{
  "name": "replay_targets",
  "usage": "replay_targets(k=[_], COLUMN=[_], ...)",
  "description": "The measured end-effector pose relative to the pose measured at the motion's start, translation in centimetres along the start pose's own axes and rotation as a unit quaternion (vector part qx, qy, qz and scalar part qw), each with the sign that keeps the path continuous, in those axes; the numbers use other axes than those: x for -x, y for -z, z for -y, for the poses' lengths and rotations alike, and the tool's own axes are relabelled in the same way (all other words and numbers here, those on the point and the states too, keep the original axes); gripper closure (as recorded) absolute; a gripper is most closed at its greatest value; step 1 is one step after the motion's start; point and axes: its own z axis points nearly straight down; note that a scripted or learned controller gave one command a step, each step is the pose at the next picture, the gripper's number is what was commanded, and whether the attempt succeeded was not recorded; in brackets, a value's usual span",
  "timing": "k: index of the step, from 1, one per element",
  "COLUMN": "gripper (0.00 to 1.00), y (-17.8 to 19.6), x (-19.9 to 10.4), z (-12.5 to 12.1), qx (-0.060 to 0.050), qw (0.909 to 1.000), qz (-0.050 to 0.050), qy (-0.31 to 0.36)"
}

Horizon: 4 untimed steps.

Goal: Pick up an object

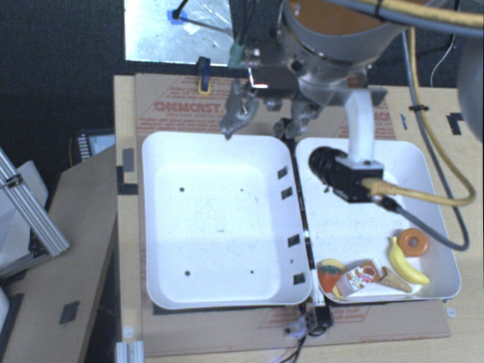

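- Yellow banana (407, 262), smooth and curved, probably plastic toy fruit, lies in the right bin (423, 161) near its front right corner. It's one of the candidates to pick, and it looks untouched.
- Just behind it sits an orange ring-shaped thing (412, 241), donut-like with a dark hole in the middle.
- Along the front edge of the same bin there's a tan cone-like piece (393, 280), a glossy red and white packet (359, 276) lying flat, and a round orange-red fruit (330, 273) with a yellow bit on top, nearest the divider between the bins.
- All of these huddle together, touching or nearly so, which could make a clean grab awkward.
- Gripper (262, 125) hangs over the far edge of the left bin (155, 203), well away from the pile. Its two metal fingers look spread apart with nothing between them.
- So I'd say the pick hasn't really started: nothing lifted, everything left to do.
- Both bins are shallow matte white plastic with rounded corners, sitting on a brown cardboard sheet (178, 100) with red print.
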Motion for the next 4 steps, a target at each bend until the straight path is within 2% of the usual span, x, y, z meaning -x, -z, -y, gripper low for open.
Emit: replay_targets(k=[1, 2, 3, 4], gripper=[0.0, 0.0, 0.0, 0.0], y=[-11.0, 0.6, 0.0, 0.0], x=[2.1, -2.1, 7.0, -0.6], z=[-0.2, -1.7, -3.5, 0.0], qx=[-0.005, 0.006, 0.001, 0.0], qw=[1.0, 1.0, 1.0, 1.0], qz=[0.003, -0.002, 0.002, 0.0], qy=[-0.005, -0.001, -0.009, 0.001])
